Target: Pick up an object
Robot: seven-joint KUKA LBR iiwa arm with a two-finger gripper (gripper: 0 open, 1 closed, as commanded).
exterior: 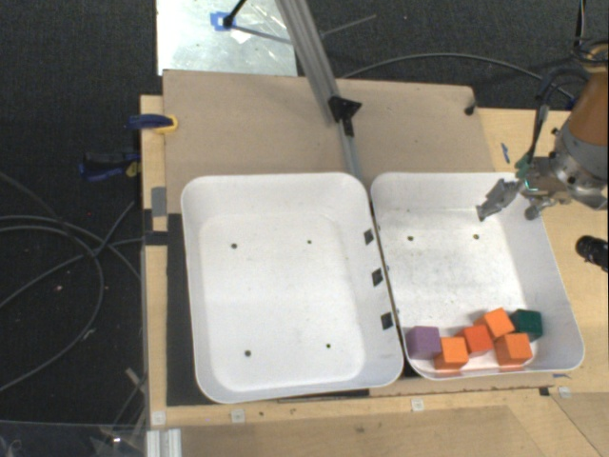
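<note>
Approach step: nothing gripped, gripper hanging over the far right edge of the right bin.

The arm [588,131] reaches in over the right bin [447,255], and the gripper [514,201] stands with fingers spread apart and nothing between them. The blocks lie well apart from it, bunched against the bin's near wall: four orange blocks [485,337], a purple block [423,341] on the side away from the arm and a green block [527,324] on the arm's side. They are squat cubes with no clear long axis, set at mixed angles. I judge the next move calls for travel toward that near wall, then a descent onto an outer block.
</note>
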